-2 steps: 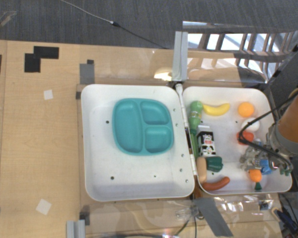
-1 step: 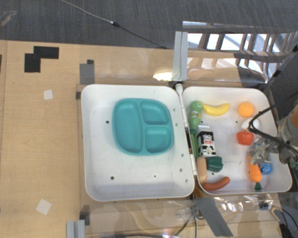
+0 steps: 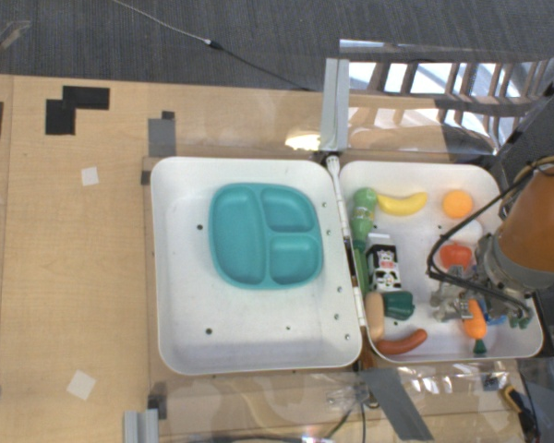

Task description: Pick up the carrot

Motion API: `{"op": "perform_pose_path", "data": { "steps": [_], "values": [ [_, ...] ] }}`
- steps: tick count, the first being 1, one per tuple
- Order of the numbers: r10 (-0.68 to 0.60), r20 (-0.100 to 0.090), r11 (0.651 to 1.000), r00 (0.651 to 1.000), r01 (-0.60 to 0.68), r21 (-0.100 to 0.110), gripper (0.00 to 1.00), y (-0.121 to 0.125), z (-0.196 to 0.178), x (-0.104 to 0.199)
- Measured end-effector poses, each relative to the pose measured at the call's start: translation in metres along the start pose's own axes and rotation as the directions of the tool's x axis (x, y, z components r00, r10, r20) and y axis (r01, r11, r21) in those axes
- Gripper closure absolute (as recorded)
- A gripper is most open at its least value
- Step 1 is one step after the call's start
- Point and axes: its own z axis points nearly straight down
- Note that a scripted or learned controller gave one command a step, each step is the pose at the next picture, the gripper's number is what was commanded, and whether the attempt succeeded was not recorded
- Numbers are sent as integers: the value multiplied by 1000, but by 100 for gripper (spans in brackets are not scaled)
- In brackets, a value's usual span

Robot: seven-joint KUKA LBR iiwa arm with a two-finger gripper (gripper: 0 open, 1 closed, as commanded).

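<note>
The carrot point(image 3: 477, 322) is small and orange with a green tip, and it lies near the front right corner of the right bin point(image 3: 526, 344). My gripper point(image 3: 478, 310) hangs low right over it, at the end of the arm with the orange band point(image 3: 535, 229). Its fingers point(image 3: 450, 303) stand apart, one on each side of the carrot, so the gripper is open around it. The carrot rests on the bin floor, and the gripper body hides its upper end.
The right bin also holds a banana point(image 3: 402, 204), an orange ball point(image 3: 458, 204), a red piece point(image 3: 455, 256), a green bottle point(image 3: 363, 212), a small box point(image 3: 381, 264), a green block point(image 3: 398, 305) and a sausage point(image 3: 402, 341). The left bin point(image 3: 180, 340) holds a teal divided plate point(image 3: 264, 235).
</note>
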Motion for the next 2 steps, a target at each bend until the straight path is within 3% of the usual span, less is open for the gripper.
{"op": "perform_pose_path", "data": {
  "steps": [1, 2],
  "values": [
    [-183, -3, 983, 983, 183, -4, 100, 12, -21, 1],
    [-78, -2, 997, 997, 78, -5, 100, -22, 1, -21]
  ]
}}
